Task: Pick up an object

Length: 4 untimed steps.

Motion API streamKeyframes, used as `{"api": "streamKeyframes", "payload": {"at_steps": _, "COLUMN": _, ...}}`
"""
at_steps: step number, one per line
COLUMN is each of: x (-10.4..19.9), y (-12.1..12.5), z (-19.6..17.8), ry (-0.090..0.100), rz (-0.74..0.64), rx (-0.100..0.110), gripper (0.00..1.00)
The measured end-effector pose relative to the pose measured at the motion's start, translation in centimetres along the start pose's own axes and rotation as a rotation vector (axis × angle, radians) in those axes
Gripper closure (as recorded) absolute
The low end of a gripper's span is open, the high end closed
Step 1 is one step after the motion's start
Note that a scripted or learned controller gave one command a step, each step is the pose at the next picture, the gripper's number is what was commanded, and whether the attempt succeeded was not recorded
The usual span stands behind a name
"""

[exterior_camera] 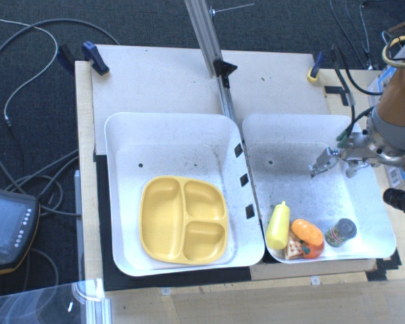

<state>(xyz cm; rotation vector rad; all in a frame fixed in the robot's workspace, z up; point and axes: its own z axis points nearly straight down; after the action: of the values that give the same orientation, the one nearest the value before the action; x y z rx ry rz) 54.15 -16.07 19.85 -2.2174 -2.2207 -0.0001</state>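
Yellow plastic bottle (278, 226), lower right of the frame, looks light, stiff and somewhat slippery, best gripped across its middle; the gripper (334, 162) hovers above it, apparently open and holding nothing.

My tabletop (162, 79) is a pale, speckled board set on dark carpeted floor (34, 5). Black cables (27, 39) loop across the carpet to its left, and more trail at the upper right. 2 clamps grip its far edge, 1 blue (94, 56), 1 yellow (315, 69). A metal rail (206, 25) slants in from above. A dark screened device (7, 231) sits at lower left.
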Motion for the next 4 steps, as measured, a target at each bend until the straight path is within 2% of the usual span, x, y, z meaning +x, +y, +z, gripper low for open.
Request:
{"api": "streamKeyframes", "payload": {"at_steps": 1, "x": 0.0, "y": 0.0, "z": 0.0, "ry": 0.000, "rz": 0.000, "rx": 0.000, "gripper": 0.00}}
{"api": "streamKeyframes", "payload": {"at_steps": 3, "x": 0.1, "y": -1.1, "z": 10.9, "ry": 0.001, "rz": 0.001, "rx": 0.006, "gripper": 0.00}}
{"api": "streamKeyframes", "payload": {"at_steps": 4, "x": 0.2, "y": -0.9, "z": 9.5, "ry": -0.001, "rz": 0.000, "rx": -0.003, "gripper": 1.00}}
